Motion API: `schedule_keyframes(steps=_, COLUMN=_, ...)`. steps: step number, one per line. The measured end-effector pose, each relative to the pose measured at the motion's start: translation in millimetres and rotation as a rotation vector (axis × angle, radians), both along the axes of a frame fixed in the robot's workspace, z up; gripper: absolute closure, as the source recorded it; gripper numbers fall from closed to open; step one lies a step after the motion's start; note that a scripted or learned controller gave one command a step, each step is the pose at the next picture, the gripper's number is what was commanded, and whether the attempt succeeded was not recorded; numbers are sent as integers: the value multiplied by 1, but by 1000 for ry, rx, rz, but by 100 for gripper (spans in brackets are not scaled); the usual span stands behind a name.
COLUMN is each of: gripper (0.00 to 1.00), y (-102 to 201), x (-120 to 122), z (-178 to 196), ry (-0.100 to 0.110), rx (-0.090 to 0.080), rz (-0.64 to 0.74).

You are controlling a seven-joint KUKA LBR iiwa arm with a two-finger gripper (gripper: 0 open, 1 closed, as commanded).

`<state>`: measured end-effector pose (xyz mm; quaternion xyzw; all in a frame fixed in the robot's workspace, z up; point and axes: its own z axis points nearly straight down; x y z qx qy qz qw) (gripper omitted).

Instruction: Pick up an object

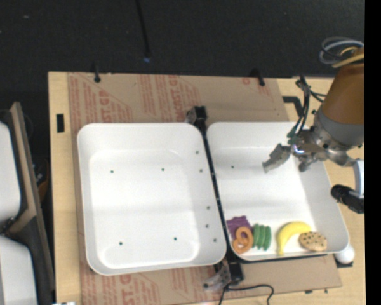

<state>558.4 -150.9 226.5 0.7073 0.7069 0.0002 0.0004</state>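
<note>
Gripper (291,157): hovers over the right bin's (254,189) far half; finger state cannot be made out.
Objects: banana (292,233), cookie (313,240), green piece (261,236), orange ring (242,239), purple piece (239,223) along the near edge.
Left bin (143,199): beside it.

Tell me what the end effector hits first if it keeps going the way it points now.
Probably the bare floor of the right bin: the end effector points left and down, well clear of the toys along the near wall. Depth is unclear.
</note>
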Motion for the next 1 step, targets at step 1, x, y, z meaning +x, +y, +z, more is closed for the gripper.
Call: schedule_keyframes(steps=1, gripper=0, y=-51, x=3, z=-8, ry=1, rx=-1, rz=-3)
